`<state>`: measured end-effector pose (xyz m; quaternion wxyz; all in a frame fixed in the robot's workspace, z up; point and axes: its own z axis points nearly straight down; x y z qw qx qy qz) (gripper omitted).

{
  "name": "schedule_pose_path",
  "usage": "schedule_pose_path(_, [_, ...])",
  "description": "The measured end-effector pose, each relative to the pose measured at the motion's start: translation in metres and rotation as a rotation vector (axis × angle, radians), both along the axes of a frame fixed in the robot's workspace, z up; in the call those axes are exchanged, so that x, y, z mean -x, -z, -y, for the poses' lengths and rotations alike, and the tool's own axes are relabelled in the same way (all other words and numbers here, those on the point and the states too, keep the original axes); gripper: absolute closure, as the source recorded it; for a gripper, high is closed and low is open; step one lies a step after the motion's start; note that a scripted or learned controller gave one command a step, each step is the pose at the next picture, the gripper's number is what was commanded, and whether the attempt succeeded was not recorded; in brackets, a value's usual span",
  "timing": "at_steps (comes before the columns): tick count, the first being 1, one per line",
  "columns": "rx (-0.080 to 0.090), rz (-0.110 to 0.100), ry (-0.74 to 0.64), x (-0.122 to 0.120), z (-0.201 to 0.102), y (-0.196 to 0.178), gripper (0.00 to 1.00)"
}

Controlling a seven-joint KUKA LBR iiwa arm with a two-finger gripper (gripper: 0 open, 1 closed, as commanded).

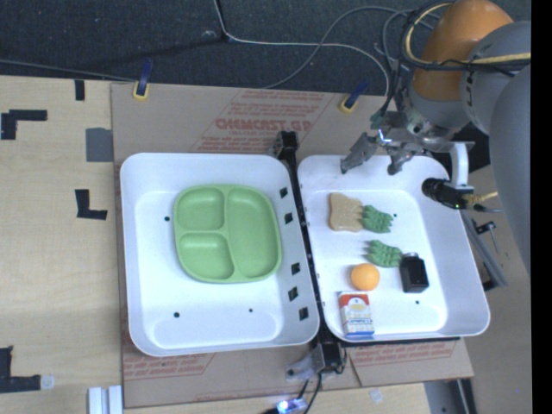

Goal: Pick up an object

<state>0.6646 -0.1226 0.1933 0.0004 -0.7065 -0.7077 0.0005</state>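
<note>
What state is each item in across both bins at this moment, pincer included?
Pincer: open, above the right bin's far rim, holding nothing.
Green divided plate: flat in the left bin, upright.
Tan piece: lying flat, touching a green piece.
Second green piece: lying beside the black block.
Orange ball: resting loose.
Small carton: lying flat.

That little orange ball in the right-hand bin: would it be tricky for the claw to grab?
Probably a bit. The orange ball looks round and smooth, so it may roll if nudged, perhaps toward the small carton just below it. It seems small, likely light. The gripper hangs open near the bin's far edge.
</note>
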Motion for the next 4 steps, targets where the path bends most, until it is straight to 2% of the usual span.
schedule_pose_path(1, [0.001,-0.006,0.000,0.005,0.000,0.065,0.00])
schedule_pose_path(2, [0.003,0.001,-0.001,0.005,-0.001,0.111,0.00])
schedule_pose_path(3, [0.002,0.002,-0.002,0.004,-0.001,0.098,1.00])
schedule_pose_path(4, [0.000,0.006,0.000,0.008,-0.002,0.035,1.00])
